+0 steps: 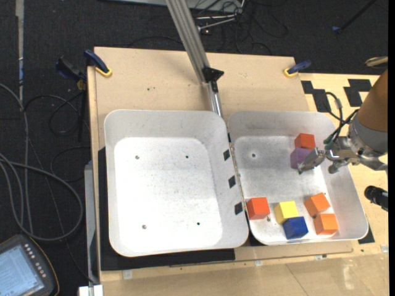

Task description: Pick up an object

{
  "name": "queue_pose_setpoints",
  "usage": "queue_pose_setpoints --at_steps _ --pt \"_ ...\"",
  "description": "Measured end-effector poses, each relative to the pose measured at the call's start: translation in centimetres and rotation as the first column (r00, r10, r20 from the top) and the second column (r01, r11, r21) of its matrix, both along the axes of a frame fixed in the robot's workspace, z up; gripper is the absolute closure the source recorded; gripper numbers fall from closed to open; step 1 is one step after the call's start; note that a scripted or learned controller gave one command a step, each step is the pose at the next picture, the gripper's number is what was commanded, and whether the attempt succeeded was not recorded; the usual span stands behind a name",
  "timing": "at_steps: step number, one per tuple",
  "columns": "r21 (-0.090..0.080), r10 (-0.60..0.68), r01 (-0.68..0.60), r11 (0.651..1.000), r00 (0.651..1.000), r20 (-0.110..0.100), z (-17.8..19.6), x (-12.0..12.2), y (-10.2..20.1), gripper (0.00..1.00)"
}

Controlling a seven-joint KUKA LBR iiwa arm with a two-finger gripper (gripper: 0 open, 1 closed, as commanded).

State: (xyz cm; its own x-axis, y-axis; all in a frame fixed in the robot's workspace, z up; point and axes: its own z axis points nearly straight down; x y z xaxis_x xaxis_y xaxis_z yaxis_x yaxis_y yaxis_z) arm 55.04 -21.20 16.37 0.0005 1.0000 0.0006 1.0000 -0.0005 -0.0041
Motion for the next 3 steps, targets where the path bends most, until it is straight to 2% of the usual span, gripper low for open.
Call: queue_pose_setpoints --at_steps 1,2,3 --pt "0.001 0.000 0.000 1.000 1.000 -0.002 -5.8 -0.8 0.7 0.00" --pt "-0.001 0.000 0.000 1.000 1.000 0.006 -4.4 -0.6 0.6 1.00" --pt "-0.003 0.003 -0.003 1.000 1.000 0.011 1.7 0.2 0.3 1.00"
